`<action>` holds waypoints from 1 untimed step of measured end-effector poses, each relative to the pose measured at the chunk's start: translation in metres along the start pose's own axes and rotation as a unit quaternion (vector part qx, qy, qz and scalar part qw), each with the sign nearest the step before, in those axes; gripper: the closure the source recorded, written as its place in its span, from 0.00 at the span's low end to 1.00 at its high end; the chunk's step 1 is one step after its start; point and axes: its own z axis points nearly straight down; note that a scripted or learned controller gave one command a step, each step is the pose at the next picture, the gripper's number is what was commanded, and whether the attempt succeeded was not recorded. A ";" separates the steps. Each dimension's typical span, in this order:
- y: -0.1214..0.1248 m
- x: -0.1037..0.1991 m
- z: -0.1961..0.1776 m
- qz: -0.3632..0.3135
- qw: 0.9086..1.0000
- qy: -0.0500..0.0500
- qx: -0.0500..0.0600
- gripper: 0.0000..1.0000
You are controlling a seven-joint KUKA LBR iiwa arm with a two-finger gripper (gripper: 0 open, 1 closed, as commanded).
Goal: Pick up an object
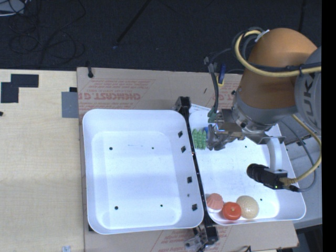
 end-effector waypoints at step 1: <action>-0.024 0.000 -0.180 -0.004 1.000 0.002 -0.012 1.00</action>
